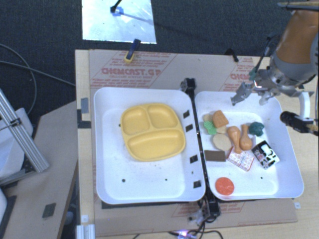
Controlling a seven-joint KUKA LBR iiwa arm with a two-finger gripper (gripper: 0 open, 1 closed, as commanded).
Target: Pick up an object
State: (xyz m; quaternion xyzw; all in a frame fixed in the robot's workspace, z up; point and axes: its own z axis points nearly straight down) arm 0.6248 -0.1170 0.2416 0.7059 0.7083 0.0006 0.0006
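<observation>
The right bin holds a cluster of small toys: an orange block, a green piece, two tan drumstick shapes, a dark teal lump, a brown slab, a patterned packet, a black-and-white box and an orange-red disc. My gripper hangs over the bin's far edge, above and behind the cluster. Its two fingers are spread open with nothing between them.
The left bin carries a yellow divided plate. A black divider runs between the bins. A shiny sheet lies on the floor beyond the bench. A metal frame stands at the left.
</observation>
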